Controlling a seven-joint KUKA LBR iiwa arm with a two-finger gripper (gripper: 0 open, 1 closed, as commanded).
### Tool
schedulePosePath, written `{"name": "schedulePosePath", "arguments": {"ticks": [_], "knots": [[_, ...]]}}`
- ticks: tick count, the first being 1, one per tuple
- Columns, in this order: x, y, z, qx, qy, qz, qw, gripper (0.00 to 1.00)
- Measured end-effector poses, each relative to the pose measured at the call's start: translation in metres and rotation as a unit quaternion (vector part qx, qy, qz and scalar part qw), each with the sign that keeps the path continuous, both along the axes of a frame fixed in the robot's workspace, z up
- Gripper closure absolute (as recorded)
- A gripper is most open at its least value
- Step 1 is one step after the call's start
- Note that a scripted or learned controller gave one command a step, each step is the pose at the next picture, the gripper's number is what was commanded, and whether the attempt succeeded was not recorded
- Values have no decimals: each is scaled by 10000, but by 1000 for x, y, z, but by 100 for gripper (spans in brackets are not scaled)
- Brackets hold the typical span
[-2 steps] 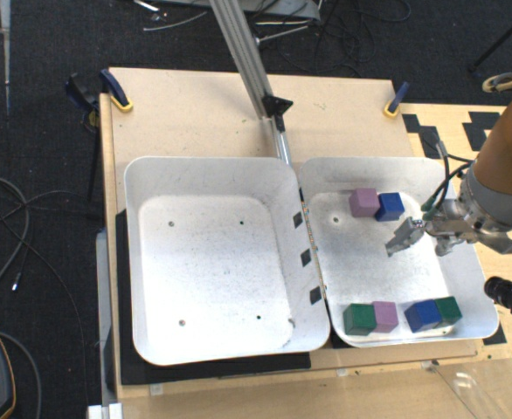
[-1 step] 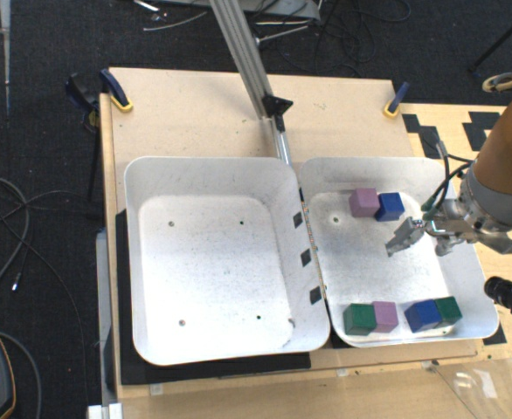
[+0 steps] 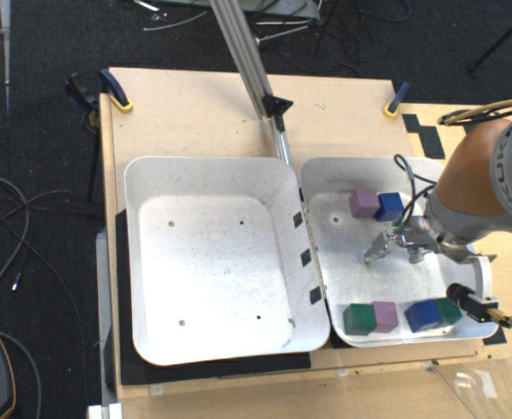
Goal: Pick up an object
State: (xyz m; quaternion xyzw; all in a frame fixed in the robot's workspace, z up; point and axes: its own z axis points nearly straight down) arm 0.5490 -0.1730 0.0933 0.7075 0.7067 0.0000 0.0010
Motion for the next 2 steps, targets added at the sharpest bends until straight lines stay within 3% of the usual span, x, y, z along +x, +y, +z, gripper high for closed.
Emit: {"name": "schedulePosePath", "arguments": {"ticks": [1, 2], "knots": [[82, 35, 3, 4, -22, 41, 10000, 0], [107, 35, -2, 24, 171, -19, 9998, 0]]}}
